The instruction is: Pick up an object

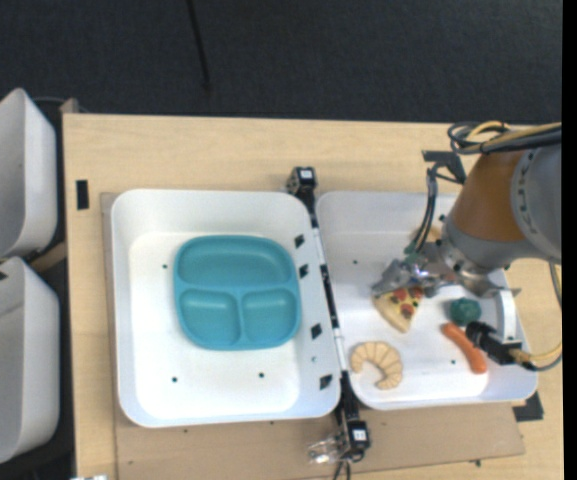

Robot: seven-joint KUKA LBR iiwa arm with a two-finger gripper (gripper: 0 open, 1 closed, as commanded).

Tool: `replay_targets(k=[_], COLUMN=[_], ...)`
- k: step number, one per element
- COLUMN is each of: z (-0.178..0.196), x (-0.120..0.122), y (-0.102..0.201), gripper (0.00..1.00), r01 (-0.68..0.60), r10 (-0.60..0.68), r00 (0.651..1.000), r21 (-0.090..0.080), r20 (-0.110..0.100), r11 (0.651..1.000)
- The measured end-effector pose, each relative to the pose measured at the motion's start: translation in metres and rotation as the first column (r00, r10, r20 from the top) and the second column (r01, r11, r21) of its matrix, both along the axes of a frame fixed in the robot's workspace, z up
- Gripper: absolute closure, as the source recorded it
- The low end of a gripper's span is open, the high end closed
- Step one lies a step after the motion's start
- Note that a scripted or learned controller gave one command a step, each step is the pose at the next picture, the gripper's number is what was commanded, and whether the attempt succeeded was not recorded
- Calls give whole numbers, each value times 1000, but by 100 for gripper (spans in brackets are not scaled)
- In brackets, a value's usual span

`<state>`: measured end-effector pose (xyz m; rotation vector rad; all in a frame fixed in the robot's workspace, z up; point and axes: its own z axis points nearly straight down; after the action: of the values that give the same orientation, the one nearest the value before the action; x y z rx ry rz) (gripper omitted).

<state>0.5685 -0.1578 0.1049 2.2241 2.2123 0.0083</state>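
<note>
arm [508, 203] reaching in over the right bin [368, 218], with the gripper [404, 278] low above the pizza slice [400, 310], the likely object of the pick; whether the gripper is spread or closed cannot be told from this slant, and nothing is seen held. risk: the slice lies flat on the bin floor, so a closing grip may slide over it or push it aside rather than lift it. a croissant [379, 362] lies near the front wall, a carrot [464, 347] and a green piece [462, 310] just beside the wrist, crowding any sideways approach. the left bin [128, 268] holds a teal divided plate [236, 291], well apart.
</note>
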Motion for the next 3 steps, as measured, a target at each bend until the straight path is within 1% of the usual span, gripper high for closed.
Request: replay_targets(k=[1, 2, 3], z=[12, 65, 118], x=[2, 13, 14], y=[-2, -3, -5], gripper=[100, 100, 100], r01=[6, -8, -8], r10=[-6, 8, 8], r00=[1000, 1000, 1000], r21=[-4, -2, -2], r20=[8, -2, -3], r11=[1000, 1000, 1000])
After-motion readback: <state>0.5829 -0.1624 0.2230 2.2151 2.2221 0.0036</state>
